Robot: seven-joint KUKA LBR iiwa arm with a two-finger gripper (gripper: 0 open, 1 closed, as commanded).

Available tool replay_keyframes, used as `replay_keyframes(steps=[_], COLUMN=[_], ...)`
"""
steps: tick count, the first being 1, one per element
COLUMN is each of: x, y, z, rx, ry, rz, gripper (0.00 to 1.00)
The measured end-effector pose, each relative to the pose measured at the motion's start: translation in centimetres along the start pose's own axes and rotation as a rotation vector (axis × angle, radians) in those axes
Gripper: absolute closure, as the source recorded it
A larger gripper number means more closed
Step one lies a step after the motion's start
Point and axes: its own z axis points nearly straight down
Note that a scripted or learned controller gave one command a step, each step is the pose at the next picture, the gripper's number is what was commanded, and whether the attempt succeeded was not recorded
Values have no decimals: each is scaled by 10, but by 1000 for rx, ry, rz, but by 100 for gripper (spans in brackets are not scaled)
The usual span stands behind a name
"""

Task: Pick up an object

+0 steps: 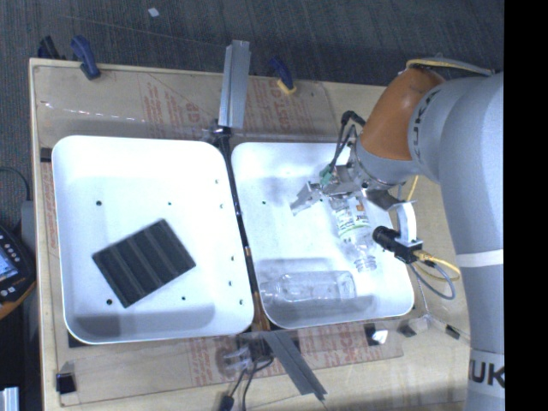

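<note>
Lying in the right bin (257, 229), a clear plastic bottle (353, 229) with a white label points its cap toward the near right. A second clear bottle (306, 286) rests along the near wall. The gripper (330, 182) hovers touching the labelled bottle's far end; its opening I cannot tell.

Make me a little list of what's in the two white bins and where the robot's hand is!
left bin: one dark ribbed pad, lying flat
right bin: two clear plastic bottles
bottle with label: under the gripper, toward the bin's right side
other bottle: lying along the near wall
gripper: over the right bin
holding something: cannot tell
</note>
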Motion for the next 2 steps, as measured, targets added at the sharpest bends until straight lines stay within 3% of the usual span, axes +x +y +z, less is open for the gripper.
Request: replay_keyframes(steps=[1, 2], x=[1, -2], y=[-15, 0], z=[-70, -138], rx=[-4, -5], ry=[-2, -2], rz=[-114, 108], gripper=[0, 0])
